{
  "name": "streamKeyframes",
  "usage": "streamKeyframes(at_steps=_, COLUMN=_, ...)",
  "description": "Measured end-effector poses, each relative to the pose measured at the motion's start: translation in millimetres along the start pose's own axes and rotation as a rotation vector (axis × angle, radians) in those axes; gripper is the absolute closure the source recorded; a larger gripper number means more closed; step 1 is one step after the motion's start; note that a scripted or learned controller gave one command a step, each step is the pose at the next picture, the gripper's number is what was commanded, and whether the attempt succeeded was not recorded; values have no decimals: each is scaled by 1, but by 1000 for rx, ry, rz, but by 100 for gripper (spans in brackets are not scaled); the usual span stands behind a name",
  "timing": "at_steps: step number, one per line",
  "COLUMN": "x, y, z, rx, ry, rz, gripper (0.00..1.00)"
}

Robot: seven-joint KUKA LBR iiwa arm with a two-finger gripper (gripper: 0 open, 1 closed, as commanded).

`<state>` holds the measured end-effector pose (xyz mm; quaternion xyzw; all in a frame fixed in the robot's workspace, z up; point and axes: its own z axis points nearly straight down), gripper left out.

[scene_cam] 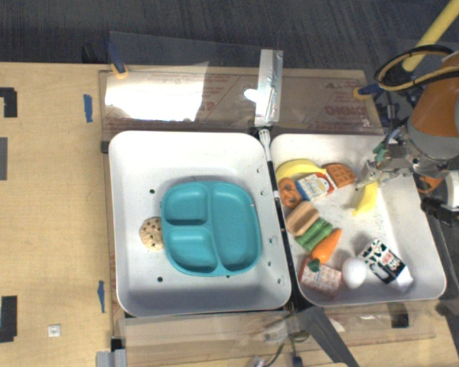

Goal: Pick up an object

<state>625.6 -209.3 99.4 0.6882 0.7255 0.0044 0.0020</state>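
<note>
Grasping one yellow wedge [366,198], the claw [372,176] hangs over the right of two bins [421,228].

Both bins [130,159] look like smooth, glossy white plastic. The teal tray [212,226] is matt plastic. The table [38,205] is pale, bare wood.

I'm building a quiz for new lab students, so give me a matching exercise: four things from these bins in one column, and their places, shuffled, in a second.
Things:
1. cookie
2. teal divided plate
3. white egg
4. gripper

Places:
A. middle of the left bin
B. near front of the right bin, beside the black-and-white carton
C. left bin, against the plate's left edge
D. over the far part of the right bin, by a yellow piece

Pairs: 1-C, 2-A, 3-B, 4-D
</note>
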Motion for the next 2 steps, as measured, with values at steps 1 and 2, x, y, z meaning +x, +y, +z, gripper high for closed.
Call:
streamKeyframes(at_steps=1, x=37, y=8, z=-85, rx=1, ry=-5, rz=113, gripper=100)
streamKeyframes(at_steps=2, x=116, y=-5, z=-90, rx=10, ry=-1, rz=95, gripper=100)
